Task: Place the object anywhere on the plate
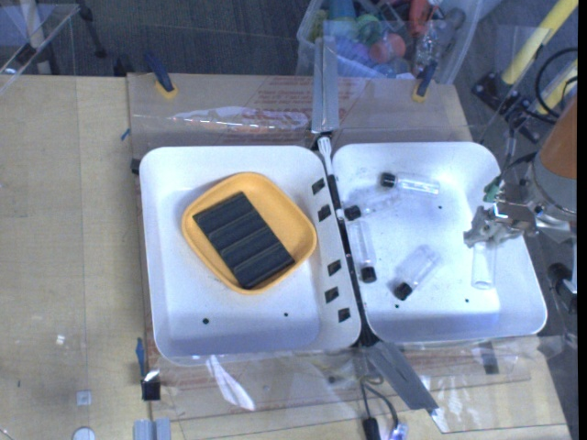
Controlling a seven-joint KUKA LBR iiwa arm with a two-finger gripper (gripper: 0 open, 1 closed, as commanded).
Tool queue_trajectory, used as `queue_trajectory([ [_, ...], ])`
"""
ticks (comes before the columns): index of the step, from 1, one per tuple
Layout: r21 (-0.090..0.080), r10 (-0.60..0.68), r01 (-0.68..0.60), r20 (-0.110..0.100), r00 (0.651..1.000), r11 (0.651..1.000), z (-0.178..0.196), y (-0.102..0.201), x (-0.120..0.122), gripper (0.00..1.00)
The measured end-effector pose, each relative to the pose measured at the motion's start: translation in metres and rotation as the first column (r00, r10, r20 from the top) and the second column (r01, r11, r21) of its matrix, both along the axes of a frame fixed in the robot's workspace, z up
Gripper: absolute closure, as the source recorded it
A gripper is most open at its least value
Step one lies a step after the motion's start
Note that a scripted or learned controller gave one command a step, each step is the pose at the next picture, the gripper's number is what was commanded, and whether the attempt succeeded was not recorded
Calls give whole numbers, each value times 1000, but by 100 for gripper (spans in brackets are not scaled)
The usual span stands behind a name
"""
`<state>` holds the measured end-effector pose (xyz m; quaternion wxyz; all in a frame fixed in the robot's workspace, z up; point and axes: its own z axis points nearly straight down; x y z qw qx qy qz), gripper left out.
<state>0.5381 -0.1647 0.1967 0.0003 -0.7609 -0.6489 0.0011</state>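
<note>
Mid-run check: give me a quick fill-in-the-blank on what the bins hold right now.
1. The yellow plate sits in the ____ bin of the camera view.
2. A ____ ridged block lies on that plate.
3. The clear vials, such as one with a black cap, lie in the ____ bin.
4. The end effector is over the right bin's ____ side.

Missing words: left; black; right; right
</note>
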Motion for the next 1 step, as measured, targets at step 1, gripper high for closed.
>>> queue_trajectory([
  [1, 0, 0, 0, 0, 1000, 1000, 0, 0, 0, 0],
])
